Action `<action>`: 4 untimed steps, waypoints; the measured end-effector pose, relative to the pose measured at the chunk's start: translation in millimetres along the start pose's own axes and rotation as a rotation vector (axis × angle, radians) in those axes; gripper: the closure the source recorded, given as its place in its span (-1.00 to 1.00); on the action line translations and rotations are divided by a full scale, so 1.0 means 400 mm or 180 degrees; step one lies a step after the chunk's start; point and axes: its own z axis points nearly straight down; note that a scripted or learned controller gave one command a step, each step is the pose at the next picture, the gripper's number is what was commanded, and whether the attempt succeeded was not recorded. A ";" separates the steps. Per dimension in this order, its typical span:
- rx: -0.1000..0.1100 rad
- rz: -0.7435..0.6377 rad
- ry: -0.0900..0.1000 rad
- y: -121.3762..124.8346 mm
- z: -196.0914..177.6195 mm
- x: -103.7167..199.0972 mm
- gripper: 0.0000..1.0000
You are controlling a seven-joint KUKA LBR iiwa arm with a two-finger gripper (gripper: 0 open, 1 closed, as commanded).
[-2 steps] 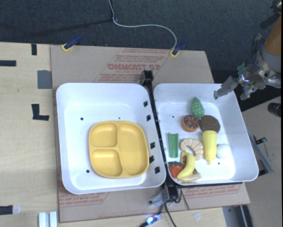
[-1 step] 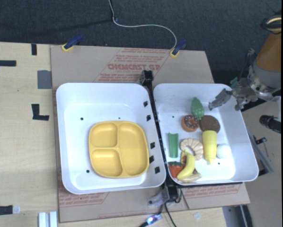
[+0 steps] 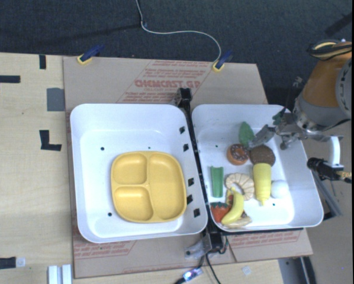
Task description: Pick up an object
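My claw [image 3: 270, 136] hangs over the right bin [image 3: 301, 218], near its right wall, with my grey arm [image 3: 325, 93] and its orange band reaching in from the right. The 2 fingers are spread apart with nothing between them: 1 dark finger [image 3: 261, 136] points left toward the toy food, the other sits nearer the wrist.

I take the yellow corn cob [image 3: 261, 182] as my landmark. It lies upright in the middle of the right bin. Touching its top end is a brown round piece [image 3: 262, 155], and my claw is just above that piece, apart from it. Left of the brown piece lies a chocolate donut [image 3: 237, 154], and above the donut a green leaf [image 3: 245, 133]. Just right of the cob's lower half is a white egg [image 3: 279, 189]. Left of the cob lies a tan shell-like piece [image 3: 238, 181], then a green stick [image 3: 216, 181] standing lengthwise. Below and left of the cob a banana [image 3: 235, 209] curves over a red piece [image 3: 219, 210].

Far left of the cob, across the bin walls, the left bin [image 3: 88, 129] holds a yellow 3-compartment plate [image 3: 148, 187]. Both bins rest on a cardboard sheet [image 3: 153, 81].
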 end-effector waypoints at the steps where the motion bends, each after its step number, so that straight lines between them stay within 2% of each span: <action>1: -0.0043 0.0003 -0.0005 0.008 0.141 -0.012 -1.00; 2: -0.0033 -0.0002 -0.0001 0.013 0.140 -0.012 -1.00; 3: -0.0065 -0.0003 -0.0004 0.022 0.105 -0.009 1.00; 4: -0.0030 0.0003 -0.0008 0.028 -0.005 -0.022 1.00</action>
